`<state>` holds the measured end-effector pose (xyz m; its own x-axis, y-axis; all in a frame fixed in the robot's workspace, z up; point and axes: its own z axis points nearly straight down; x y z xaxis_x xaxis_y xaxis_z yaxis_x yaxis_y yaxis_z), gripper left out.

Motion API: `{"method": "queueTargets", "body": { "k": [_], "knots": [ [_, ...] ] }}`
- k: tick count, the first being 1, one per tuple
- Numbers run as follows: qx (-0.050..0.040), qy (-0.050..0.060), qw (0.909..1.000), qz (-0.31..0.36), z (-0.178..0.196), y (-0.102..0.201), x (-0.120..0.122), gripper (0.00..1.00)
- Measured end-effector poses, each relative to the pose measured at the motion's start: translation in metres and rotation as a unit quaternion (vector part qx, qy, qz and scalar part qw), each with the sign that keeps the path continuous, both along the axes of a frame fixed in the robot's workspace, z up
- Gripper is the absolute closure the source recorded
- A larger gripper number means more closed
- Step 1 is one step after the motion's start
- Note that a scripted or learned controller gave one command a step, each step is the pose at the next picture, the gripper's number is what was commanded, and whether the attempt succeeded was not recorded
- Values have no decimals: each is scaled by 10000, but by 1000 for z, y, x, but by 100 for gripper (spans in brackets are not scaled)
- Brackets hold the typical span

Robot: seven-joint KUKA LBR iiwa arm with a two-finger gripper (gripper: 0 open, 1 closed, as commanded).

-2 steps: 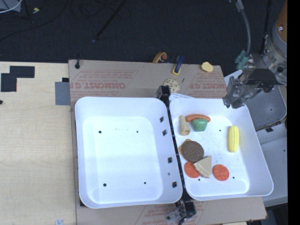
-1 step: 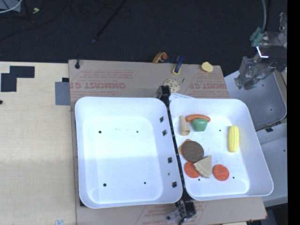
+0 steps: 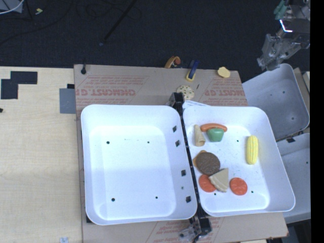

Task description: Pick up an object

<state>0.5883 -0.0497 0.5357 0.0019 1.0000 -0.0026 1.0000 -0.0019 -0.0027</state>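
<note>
The right bin (image 3: 263,116) holds several toy foods: a yellow corn cob (image 3: 251,150), a green pepper (image 3: 216,134) with an orange carrot (image 3: 213,127) behind it, a brown round patty (image 3: 207,162), a tan wedge (image 3: 220,179), two red-orange slices (image 3: 239,186) (image 3: 205,184) and a beige piece (image 3: 199,135). My gripper (image 3: 280,45) hangs at the far upper right, well above and beyond the bins, away from all the objects. Nothing is seen between its fingers.
The left bin (image 3: 91,135) sits beside the right one on brown cardboard. Behind the bins lie a cookie (image 3: 185,91), a blue-yellow piece (image 3: 192,70), an orange ring (image 3: 173,62) and a yellow lump (image 3: 224,72). A grey metal plate (image 3: 283,92) lies at right.
</note>
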Motion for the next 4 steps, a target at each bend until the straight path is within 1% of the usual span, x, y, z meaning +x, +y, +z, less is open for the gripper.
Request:
{"method": "queueTargets", "body": {
  "k": [1, 2, 3, 4],
  "knots": [
    [9, 4, 10000, 19, 1, 2, -3, 0],
    [5, 17, 10000, 36, 11, 3, -2, 100],
    [7, 20, 10000, 42, 11, 3, -2, 0],
    [3, 33, 10000, 73, 20, 5, -2, 100]
  ]
}}
